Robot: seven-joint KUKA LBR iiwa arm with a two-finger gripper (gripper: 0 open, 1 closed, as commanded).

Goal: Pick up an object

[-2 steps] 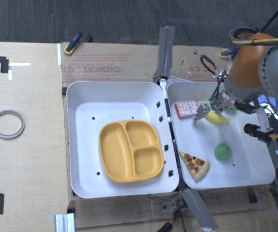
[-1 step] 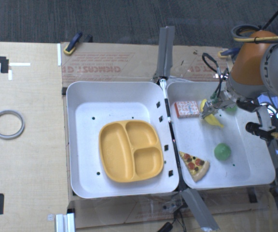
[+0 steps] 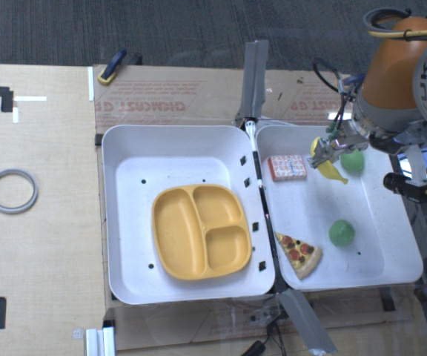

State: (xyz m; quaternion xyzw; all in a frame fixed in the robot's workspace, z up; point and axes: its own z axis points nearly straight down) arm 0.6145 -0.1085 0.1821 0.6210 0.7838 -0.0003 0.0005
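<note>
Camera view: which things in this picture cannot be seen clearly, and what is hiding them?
- Gripper: too small and blurred to tell open from shut.
- Yellow object under it: contact with the gripper cannot be judged.
- Upper green ball: partly behind the wrist.
- Box: print too small to read.
- Arm: cut by the right edge.

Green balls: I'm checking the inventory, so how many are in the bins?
2, both in the right bin: one green ball near its middle, another at the far side beside the pincer. The arm may hide more.
</note>
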